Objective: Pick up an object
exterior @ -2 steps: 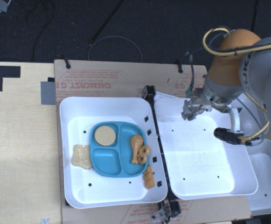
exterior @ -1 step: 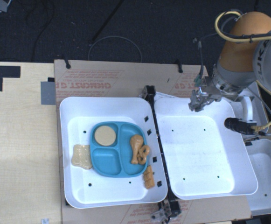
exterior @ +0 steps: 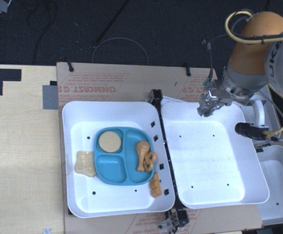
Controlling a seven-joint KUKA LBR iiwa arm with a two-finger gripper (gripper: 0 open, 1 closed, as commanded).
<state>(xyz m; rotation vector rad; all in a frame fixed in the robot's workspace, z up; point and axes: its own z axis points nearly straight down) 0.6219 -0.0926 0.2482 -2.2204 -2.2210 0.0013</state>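
A blue divided plate lies in the left white bin. On it rest a round tan cookie and a brown pretzel-like snack. A pale tan piece lies against the plate's left edge, and a small orange-brown piece sits on the bin floor by the plate's lower right. My gripper hangs over the back edge of the right bin, far from all these objects. Nothing shows in it.
A black divider runs between the two bins. The arm's orange-banded body rises at the upper right. A black fitting juts in at the right bin's right rim. Cardboard lies under the bins.
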